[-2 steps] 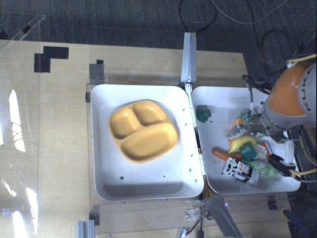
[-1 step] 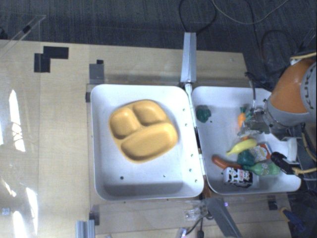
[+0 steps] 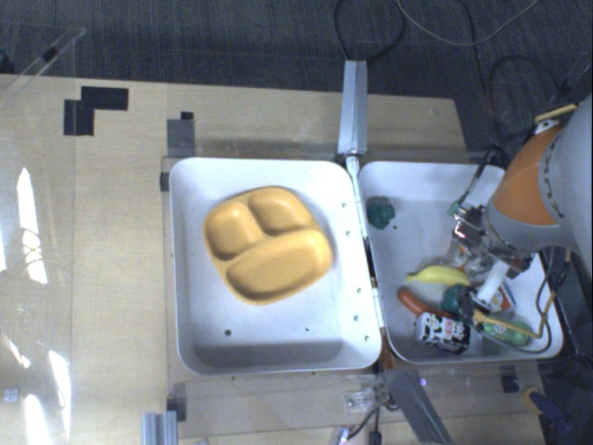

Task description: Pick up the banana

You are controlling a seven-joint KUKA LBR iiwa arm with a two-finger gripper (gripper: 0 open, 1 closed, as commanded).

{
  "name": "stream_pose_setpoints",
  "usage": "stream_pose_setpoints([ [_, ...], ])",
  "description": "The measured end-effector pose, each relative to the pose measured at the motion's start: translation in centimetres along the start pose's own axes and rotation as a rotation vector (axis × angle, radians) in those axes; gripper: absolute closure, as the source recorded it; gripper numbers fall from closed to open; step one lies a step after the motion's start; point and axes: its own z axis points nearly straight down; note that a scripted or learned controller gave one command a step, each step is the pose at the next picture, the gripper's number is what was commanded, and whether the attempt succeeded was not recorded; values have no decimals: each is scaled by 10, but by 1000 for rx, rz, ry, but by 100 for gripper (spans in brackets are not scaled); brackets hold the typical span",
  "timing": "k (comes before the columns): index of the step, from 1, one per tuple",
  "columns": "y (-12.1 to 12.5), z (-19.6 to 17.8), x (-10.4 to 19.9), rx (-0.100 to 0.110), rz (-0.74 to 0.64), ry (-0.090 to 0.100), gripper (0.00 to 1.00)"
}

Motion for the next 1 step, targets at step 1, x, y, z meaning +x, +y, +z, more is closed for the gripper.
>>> stream_pose_setpoints([
  [1,-48,-131,29,6,307,-5,100],
])
